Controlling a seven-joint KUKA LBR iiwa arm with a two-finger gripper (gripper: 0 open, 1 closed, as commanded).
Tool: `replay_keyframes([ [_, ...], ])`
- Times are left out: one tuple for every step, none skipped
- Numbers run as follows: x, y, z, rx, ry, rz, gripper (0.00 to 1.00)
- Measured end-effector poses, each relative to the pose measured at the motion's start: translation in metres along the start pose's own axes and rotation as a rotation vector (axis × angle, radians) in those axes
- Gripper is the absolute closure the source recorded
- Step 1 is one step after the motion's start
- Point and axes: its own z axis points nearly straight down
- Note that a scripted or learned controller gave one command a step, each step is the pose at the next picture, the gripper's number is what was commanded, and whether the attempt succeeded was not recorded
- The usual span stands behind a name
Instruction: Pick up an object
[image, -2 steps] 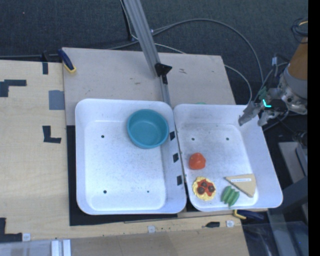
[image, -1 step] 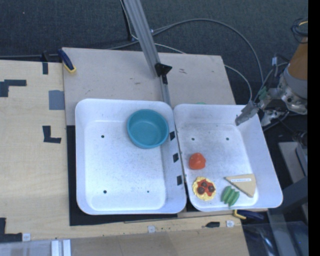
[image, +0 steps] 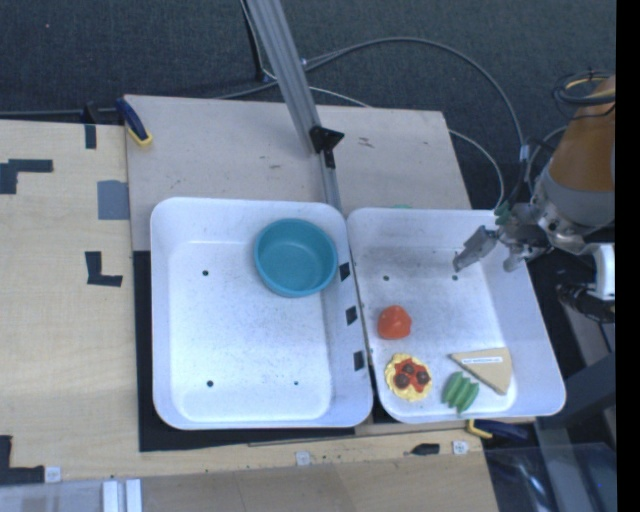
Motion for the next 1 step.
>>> replay_keyframes([
  [0.0045, 0.0074, 0.0578, 0.000, 0.000, 0.000, 0.00],
])
